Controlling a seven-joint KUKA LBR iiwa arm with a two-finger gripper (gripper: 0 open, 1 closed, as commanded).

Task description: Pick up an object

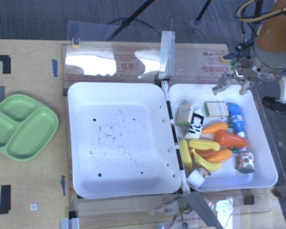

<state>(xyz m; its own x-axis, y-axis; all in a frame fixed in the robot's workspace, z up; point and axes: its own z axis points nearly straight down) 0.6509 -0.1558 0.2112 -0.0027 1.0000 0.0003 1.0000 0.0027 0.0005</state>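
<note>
The grey two-finger gripper (234,84) hangs at the upper right, over the far rim of the right shallow white plastic bin (269,168), below the arm's orange band. Its two metal fingers (220,87) are splayed wide apart, one angled toward the left and one toward the right, with nothing between them and nothing touching them; the objects all lie lower in the bin, apart from the fingertips. Nearest below the gripper is a green-edged rectangular sponge with a pale dotted face (216,109), and just beside it to the right a blue plastic bottle with a white label (235,119) lies on its side. Left of the sponge rests a small grey-and-tan ribbed packet (185,112), touching a black-and-white printed carton (196,124). In the middle of the bin an orange toy carrot (214,127) and a red-orange toy pepper (230,139) lie against a yellow toy banana (203,145), with another orange piece (219,154) and a second yellow banana-shaped piece (206,163) under it. A small white cylindrical cap-shaped container (197,177) sits at the near left corner, and a small red-and-white printed can (245,161) stands near the right wall. The left shallow white plastic bin (119,132) lies beside it, and a light green divided plastic plate (22,126) rests on the wooden bench (28,185) well to the left.
</note>
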